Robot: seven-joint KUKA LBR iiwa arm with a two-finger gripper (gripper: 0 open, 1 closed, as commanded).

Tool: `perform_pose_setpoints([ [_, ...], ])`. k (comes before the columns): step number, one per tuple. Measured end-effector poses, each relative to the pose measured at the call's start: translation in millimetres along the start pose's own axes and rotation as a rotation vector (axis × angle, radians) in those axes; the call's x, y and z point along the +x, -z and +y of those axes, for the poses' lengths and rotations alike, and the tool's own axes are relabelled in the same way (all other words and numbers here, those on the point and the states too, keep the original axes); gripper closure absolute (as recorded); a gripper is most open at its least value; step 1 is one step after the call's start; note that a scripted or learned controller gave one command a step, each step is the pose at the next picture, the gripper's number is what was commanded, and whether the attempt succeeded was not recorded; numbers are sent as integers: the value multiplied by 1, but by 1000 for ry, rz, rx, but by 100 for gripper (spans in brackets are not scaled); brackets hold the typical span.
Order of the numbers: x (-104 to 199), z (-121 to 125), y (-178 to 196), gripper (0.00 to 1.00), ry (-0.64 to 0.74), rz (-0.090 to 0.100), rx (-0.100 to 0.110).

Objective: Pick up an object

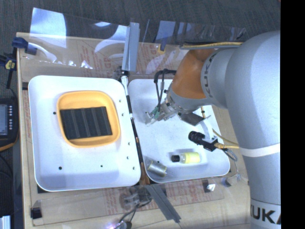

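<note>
Starting at the near edge of the bench (95, 202), at 6 o'clock, a metal bracket (164, 204) and some small fittings lie on the wood just below the bins. A little farther in, a small grey metal cylinder (156, 168) sits at the near left corner of the right bin (147, 128), close to the divider (132, 128) between the two bins. Just beside it, toward 3 o'clock, a small yellow bottle (188, 157) with a dark cap lies on its side on the bin floor. Farther in again and toward 3 o'clock, a black part (201, 140) with a cable sticks out from the arm (238, 94) above the bin floor.

In the left bin (47, 166), toward 9 o'clock, a yellow tray (86, 101) with a dark ribbed insert (87, 122) lies flat near the middle.

The gripper (155, 114) is over the far half of the right bin, well apart from the bottle and the cylinder. Its tip is small and partly blurred; the fingers seem to stand close together, and I cannot tell for sure if they are closed. I see nothing between them. The orange band (190, 78) lies behind it, toward 12 o'clock. At the far edge stands a clear plastic screen (76, 42).
</note>
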State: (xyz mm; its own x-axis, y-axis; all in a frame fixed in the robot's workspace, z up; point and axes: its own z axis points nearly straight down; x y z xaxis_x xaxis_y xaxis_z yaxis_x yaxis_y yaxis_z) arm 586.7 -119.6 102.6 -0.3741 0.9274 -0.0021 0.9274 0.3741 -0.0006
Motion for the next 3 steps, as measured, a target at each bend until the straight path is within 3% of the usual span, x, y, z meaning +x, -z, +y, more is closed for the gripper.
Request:
perform_pose_setpoints([
  [1, -81, -34, -11, 100, -231, 3, 1],
  [2, -76, 7, 45, 100, -257, 3, 0],
  [3, -6, 14, 62, 100, -37, 5, 3],
])
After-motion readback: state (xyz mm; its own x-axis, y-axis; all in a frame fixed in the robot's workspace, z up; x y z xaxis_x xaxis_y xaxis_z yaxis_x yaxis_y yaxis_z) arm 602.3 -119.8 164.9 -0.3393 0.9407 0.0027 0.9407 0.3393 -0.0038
